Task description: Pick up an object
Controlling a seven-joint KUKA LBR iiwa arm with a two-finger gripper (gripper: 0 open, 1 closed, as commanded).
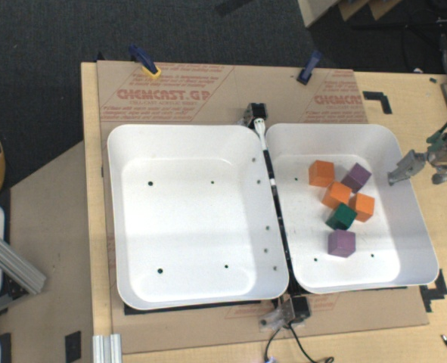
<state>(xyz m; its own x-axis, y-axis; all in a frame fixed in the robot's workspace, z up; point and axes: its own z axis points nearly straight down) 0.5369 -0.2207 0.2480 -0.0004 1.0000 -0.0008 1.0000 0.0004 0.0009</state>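
purple cube — green cube touching | end effector at right bin's rim

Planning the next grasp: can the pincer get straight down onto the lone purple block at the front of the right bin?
Probably yes. The purple block sits a little apart from the green block, with bare bin floor on its other sides. The pincer is by the right bin's far rim, nothing between.

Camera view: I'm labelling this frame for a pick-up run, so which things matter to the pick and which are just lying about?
For the pick:
- three orange blocks
- two purple blocks
- green block
- right bin
- pincer, at the right bin's far edge

Lying about:
- left bin
- two blue clamps
- cardboard sheet
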